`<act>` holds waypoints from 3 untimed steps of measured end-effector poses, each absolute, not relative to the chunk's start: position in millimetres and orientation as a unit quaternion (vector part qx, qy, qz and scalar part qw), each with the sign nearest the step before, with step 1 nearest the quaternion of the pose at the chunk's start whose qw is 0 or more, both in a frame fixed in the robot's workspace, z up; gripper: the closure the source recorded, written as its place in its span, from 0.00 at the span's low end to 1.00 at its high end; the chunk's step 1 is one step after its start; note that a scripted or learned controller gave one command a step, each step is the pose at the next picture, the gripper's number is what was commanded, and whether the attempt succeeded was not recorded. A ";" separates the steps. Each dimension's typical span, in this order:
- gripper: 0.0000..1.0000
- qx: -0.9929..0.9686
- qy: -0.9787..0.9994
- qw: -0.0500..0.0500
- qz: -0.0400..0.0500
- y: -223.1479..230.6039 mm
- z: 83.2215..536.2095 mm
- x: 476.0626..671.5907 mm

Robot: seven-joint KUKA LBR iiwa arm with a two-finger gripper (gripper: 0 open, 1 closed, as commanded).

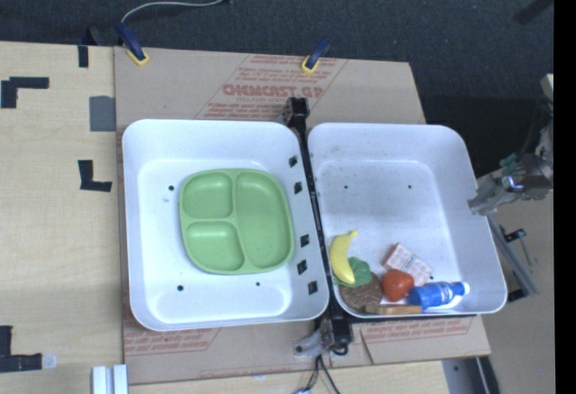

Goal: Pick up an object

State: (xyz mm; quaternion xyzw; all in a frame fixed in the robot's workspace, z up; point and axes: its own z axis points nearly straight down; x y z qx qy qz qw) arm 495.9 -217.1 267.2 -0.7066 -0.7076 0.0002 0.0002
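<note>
Two white bins sit side by side — the left bin (144,203) bears a green divided plate (238,221), the right bin (450,158) crowds a banana (343,257), tomato (398,284) and blue bottle (438,294) into its near corner — while the gripper (513,185) hangs just beyond its right rim, its grasp impossible to tell.

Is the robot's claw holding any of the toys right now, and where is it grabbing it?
No toy sits in the gripper. It hangs outside the right bin, and the banana and bottle lie in the bin's near corner.
</note>
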 end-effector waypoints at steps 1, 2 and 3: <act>1.00 -0.707 -0.707 -0.001 0.000 -223.8 303.3 484.2; 1.00 -0.707 -0.707 0.000 0.001 -223.4 271.5 509.4; 1.00 -0.706 -0.708 0.001 0.000 -113.0 214.4 505.2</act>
